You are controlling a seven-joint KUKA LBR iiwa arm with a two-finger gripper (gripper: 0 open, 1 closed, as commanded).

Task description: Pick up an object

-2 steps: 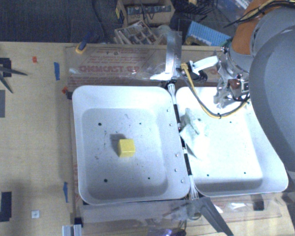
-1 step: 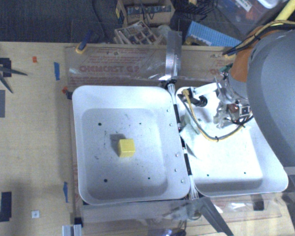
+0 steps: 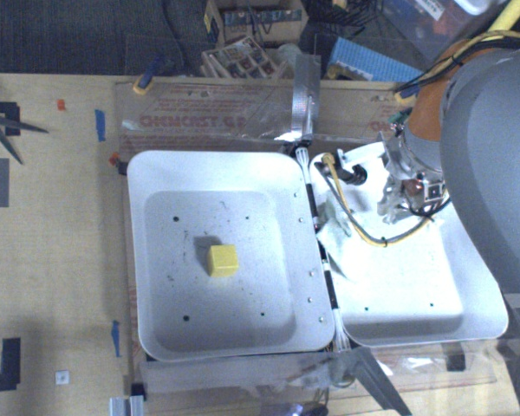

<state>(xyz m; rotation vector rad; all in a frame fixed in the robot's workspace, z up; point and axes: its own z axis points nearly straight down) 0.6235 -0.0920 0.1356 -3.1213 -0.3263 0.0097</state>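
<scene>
wooden bench (image 3: 52, 258), two white bins (image 3: 156, 176) side by side

Red lettering on the cardboard sheet (image 3: 210, 118) is unreadable.

Grey arm (image 3: 490, 154) — orange band (image 3: 426, 111), yellow-black cables (image 3: 364, 228)

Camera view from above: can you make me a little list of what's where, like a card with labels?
yellow block: lying in the left bin, near its middle
right bin: the arm reaches into it
arm: grey, with an orange band, coming in from the right
hand: over the right bin's far part, apart from the block
yellow cable: loops beside the hand
holding anything: nothing seen in the hand
</scene>
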